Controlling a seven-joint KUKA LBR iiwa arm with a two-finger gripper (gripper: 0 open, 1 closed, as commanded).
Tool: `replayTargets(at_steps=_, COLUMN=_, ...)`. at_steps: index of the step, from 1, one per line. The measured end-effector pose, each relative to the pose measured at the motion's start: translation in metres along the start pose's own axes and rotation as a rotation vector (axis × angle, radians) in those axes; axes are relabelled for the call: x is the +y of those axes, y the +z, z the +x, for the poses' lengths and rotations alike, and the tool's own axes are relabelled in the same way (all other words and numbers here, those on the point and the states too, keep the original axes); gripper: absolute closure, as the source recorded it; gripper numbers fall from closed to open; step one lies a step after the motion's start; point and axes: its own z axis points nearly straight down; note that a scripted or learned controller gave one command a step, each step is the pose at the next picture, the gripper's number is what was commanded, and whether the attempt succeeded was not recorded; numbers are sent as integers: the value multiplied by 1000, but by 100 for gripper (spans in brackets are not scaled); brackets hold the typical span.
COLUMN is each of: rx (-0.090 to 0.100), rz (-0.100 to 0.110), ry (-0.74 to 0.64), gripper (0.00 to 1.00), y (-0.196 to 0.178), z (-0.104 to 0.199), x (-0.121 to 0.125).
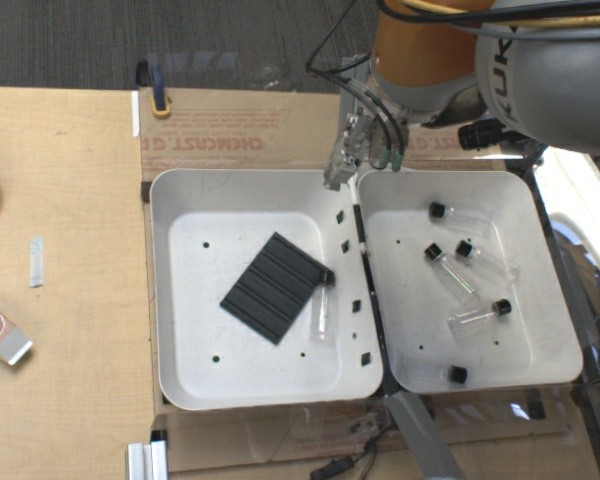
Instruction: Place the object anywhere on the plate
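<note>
A black ribbed plate (273, 288) lies tilted on the floor of the left bin (180, 268). A clear vial with a black cap (323, 308) lies on the bin floor just right of the plate, its cap end at the plate's right corner. My gripper (342, 168) hangs over the back rim where the two bins meet, well behind the plate and the vial. Nothing shows in its grip.
The right bin (540, 348) holds several clear vials with black caps (450, 268) and loose black caps (457, 374). Small black clips (361, 306) sit along the wall between the bins. Cables (385, 143) hang by the wrist. A cardboard sheet (220, 133) lies behind the bins.
</note>
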Motion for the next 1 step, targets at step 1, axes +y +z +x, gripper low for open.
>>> replayTargets(at_steps=1, rx=0, rz=0, ry=0, gripper=0, y=0, z=0, x=0)
